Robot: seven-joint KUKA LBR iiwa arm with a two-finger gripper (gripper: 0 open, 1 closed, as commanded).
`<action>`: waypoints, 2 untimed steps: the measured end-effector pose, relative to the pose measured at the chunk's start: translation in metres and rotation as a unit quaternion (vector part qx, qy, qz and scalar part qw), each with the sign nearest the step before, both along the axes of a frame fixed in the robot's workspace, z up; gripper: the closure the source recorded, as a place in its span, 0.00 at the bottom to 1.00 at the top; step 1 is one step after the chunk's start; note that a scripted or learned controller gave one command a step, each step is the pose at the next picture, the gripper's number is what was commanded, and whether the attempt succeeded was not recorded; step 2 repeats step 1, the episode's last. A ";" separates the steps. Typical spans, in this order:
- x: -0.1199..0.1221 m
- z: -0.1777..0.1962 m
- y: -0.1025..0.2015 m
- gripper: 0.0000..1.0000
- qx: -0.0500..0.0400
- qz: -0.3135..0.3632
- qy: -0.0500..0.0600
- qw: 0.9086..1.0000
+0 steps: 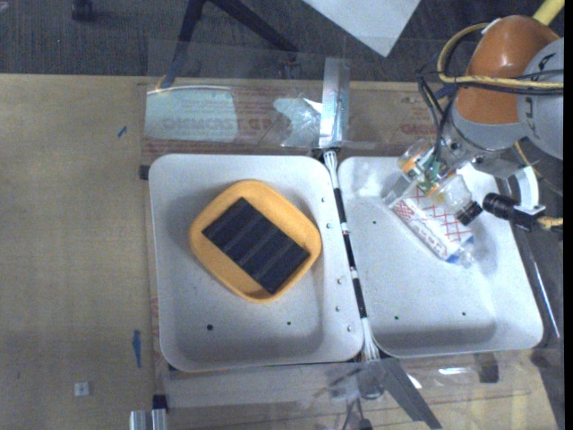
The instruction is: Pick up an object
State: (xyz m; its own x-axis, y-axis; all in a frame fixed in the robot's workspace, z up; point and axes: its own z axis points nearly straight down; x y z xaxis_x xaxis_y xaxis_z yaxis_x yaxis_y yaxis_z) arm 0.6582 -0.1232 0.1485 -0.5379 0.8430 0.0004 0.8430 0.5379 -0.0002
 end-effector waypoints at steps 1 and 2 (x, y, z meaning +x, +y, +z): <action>0.009 0.049 0.007 1.00 -0.001 0.024 -0.003 1.000; 0.009 0.049 0.007 1.00 -0.001 0.024 -0.003 1.000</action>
